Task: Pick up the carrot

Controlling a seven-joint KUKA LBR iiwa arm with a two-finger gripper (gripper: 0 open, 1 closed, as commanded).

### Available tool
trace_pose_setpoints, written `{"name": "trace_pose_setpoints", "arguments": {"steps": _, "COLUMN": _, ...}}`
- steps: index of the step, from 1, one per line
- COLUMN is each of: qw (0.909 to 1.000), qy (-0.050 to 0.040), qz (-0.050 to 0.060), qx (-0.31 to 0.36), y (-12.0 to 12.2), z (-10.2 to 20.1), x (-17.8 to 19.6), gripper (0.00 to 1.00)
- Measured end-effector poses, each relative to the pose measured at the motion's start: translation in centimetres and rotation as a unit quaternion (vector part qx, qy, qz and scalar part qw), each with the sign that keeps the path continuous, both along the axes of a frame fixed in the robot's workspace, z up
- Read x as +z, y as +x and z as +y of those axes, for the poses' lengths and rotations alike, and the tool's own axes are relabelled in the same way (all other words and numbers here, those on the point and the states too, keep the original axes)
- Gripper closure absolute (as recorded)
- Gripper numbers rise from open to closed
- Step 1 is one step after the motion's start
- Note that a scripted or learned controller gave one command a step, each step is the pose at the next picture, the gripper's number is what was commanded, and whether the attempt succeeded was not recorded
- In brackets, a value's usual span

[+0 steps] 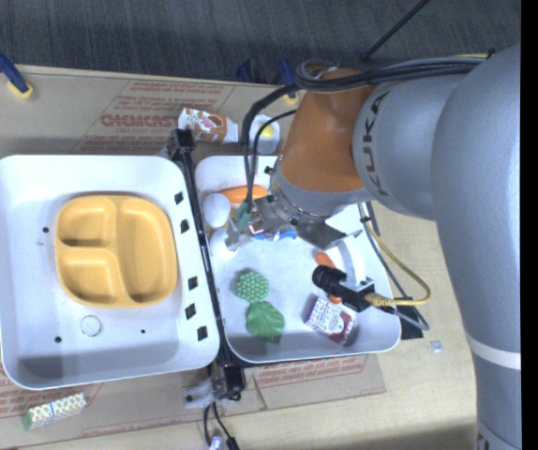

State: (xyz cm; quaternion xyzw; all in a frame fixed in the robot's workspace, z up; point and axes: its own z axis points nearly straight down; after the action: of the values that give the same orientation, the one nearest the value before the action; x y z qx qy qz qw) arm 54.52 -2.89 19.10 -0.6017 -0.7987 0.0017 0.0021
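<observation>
The carrot (238, 195) is an orange piece lying at the far left of the right bin (381, 340), partly hidden under the arm's wrist. My gripper (239, 230) hangs low over the bin's left part, just in front of the carrot and close to it. I see nothing clearly held in it.
A white round thing (215, 209) lies beside the carrot by the bin's left wall. Two green items (251, 285) (265, 320) and a red packet (330, 319) lie nearer the front, and a small orange-red piece (323, 259) sits mid-bin. The left bin (16, 251) holds a yellow divided plate (116, 249).
</observation>
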Motion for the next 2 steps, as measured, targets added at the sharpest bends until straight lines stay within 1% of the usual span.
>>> {"name": "trace_pose_setpoints", "arguments": {"steps": 1, "qw": 0.9996, "qy": -0.0001, "qz": -0.001, "qx": -0.028, "y": -6.1, "z": -2.7, "x": 7.7, "gripper": 1.0}}
{"name": "trace_pose_setpoints", "arguments": {"steps": 2, "qw": 1.0, "qy": -0.0007, "qz": -0.003, "qx": -0.005, "y": -6.1, "z": -7.5, "x": 19.9, "gripper": 1.0}}
